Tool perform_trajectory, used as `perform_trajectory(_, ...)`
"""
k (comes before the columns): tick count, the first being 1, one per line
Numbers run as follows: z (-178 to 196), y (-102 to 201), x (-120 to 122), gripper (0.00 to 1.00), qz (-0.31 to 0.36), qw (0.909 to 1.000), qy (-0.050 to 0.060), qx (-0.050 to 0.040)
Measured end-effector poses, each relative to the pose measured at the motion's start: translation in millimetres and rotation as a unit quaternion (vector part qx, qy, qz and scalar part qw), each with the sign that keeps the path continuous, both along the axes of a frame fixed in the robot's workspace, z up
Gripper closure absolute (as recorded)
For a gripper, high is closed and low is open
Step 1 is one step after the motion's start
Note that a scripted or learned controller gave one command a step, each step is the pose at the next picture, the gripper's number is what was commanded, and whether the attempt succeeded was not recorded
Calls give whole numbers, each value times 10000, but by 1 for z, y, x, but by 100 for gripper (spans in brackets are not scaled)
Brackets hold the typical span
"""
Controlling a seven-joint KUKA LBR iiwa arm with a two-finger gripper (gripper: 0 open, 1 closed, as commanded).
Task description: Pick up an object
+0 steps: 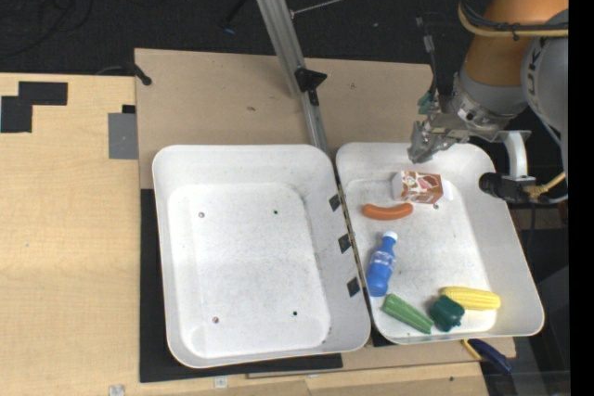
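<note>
White plastic makes up the two flat bins that sit side by side on the bench (83, 199). The left bin (243, 257) fills the middle of the frame. The right bin (506, 255) sits in the lower right and has toys in it.

Near the top of the right bin lies a small red and white carton (422, 187). Just below it and a bit to the left lies an orange hot dog (387, 210). Under that, a blue bottle (381, 264) with a white cap lies close to the bin's left wall. At the bottom of the bin are a long green vegetable (406, 312), a dark green block (446, 312) and a yellow corn cob (471, 298), all close together.

The grey arm (501, 60) with its orange band comes in from the upper right of the frame. Its hand (425, 146) hangs just above the top edge of the right bin, right over the carton. The hand looks dark and small from here, and I cannot tell if it is spread or pressed together. Nothing can be seen pinched in it.

A grey metal rail (283, 37) slants from the top of the frame to the gap between the bins.
</note>
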State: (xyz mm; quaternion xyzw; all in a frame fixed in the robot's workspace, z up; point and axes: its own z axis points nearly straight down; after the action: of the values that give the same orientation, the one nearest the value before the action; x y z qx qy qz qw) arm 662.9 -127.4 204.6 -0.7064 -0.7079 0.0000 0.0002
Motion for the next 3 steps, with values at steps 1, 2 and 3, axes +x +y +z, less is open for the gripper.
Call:
perform_trajectory(1,-5,44,-36,100,4,10000,29,11)
perform_trajectory(2,8,95,-65,100,11,10000,22,15)
perform_trajectory(3,2,136,-99,100,3,10000,32,10)
